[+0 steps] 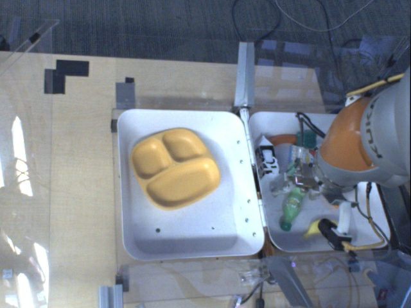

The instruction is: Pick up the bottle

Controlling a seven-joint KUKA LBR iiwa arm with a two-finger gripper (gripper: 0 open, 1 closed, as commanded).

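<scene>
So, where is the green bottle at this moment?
In the camera view, the green bottle lies in the right bin, close to the gripper, with a yellow object on its right.

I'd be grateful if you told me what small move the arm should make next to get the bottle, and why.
Probably a short, straight descent. The gripper hovers right over the upper end of the green plastic bottle, which lies slanted on the floor of the right white bin, and the view does not show the bottle held yet.
</scene>
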